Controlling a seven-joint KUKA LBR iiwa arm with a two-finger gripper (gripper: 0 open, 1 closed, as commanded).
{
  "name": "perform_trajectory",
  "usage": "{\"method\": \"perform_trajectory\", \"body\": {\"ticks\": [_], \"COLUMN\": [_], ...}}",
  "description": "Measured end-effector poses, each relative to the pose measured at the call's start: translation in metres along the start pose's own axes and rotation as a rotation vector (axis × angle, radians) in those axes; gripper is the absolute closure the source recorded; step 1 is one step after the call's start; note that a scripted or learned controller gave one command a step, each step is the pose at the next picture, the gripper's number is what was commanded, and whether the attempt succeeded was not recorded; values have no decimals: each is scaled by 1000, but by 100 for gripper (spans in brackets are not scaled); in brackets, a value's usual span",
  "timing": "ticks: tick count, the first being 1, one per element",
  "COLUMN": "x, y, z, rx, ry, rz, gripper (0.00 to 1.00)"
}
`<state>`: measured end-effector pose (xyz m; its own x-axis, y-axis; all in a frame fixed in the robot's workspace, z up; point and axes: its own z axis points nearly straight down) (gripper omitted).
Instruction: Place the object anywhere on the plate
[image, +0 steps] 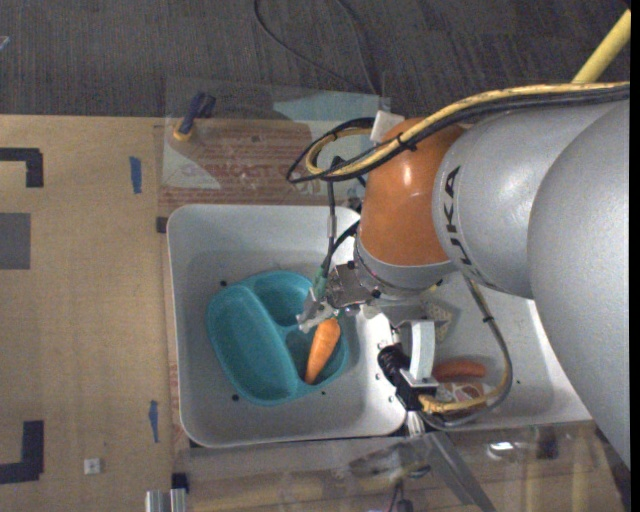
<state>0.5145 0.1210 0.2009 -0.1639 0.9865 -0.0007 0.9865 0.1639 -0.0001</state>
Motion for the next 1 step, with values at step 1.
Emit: {"method": "perform_trajectory", "body": {"ticks": [1], "x": [0], "y": [0], "z": [0], "rx": [0], "ry": [0], "rz": [0], "gripper": [0]}}
